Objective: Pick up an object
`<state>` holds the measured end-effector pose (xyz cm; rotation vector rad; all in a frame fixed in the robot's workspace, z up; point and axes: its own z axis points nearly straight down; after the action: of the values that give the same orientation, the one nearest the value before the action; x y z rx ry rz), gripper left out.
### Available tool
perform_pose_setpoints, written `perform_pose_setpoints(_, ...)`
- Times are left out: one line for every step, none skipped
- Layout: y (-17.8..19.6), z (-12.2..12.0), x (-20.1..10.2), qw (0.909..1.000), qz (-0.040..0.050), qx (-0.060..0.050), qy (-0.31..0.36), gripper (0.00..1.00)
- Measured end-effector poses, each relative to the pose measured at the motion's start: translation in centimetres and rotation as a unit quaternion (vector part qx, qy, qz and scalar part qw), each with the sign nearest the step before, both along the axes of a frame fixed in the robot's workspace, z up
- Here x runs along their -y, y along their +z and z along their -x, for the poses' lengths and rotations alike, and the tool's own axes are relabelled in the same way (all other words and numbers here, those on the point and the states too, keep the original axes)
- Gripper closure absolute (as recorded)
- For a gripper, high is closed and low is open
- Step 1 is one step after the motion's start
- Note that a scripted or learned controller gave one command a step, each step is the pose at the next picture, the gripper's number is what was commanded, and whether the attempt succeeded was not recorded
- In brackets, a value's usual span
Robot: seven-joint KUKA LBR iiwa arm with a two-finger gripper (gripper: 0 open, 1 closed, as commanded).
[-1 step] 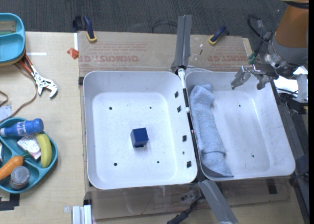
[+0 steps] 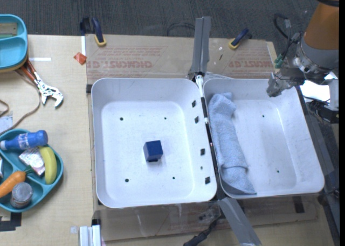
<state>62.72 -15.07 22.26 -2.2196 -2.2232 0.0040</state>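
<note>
Camera view: the gripper [image 2: 276,86] hangs over the far right corner of the right bin [image 2: 302,185]; whether it is wide or narrow cannot be told. A blue cube [image 2: 153,150] sits mid-floor in the left bin [image 2: 108,185]. A grey towel [image 2: 229,142] lies along the right bin's left wall.

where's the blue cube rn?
In the camera view, the blue cube sits on the floor of the left bin, slightly below its centre. It lies apart from the grey towel, which is in the right bin.
</note>
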Motion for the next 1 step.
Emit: perform_pose_setpoints(-11.48, -1.01, -1.76, 0.9980, -0.0005, -0.001, -0.063, 1.00)
